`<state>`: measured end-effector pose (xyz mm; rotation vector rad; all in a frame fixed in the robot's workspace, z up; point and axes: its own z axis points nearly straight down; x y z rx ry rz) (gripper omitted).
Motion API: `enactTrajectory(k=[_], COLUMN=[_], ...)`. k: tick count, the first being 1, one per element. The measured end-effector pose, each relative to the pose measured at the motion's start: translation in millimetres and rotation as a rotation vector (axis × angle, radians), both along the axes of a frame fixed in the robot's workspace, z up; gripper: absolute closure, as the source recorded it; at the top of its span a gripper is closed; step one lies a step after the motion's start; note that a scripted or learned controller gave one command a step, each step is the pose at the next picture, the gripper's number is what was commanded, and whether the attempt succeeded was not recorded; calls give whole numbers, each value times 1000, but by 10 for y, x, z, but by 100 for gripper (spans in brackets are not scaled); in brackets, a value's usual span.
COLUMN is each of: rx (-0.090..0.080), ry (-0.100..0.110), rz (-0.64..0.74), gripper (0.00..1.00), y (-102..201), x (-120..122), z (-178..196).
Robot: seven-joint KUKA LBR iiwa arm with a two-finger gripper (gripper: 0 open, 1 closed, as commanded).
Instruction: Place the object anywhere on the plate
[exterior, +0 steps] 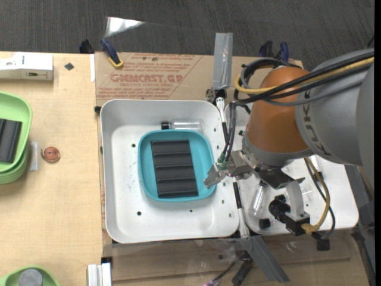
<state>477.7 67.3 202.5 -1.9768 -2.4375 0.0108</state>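
A: Two white bins on the tabletop [53, 219], and all eyes on the left bin [119, 219]. The teal plate [144, 171] sits near its middle, square with rounded corners, and there's the dark ribbed block [174, 167] lying flat on the plate, long side running toward the bin's far wall.

B: It fills most of the plate, that block. Where's the arm [333, 118]?

A: Over the right bin [348, 201], just beside the plate's right edge, orange band [277, 121] showing above the wrist. The pincer [219, 174] hangs at the plate's right rim, close to the block's lower right corner.

B: Open or closed?

A: Can't tell from up here; the tips are small and grey against the white, and no object shows between them.

B: Anything else near the plate?

A: A small black-and-clear item [178, 125] lies just beyond the plate, against the bin's far wall. Farther back, a brown printed cardboard sheet [149, 76]. Well off to the plate's left, a green tray [15, 142] at the frame edge.
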Motion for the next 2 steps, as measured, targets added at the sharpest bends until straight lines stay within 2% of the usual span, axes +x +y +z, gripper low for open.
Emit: enactTrajectory(k=[1,2], rx=[-2,-2], ry=[2,2], rz=[-1,-1], gripper=[100,0], y=[-20,-18], x=[9,8], z=[78,77])
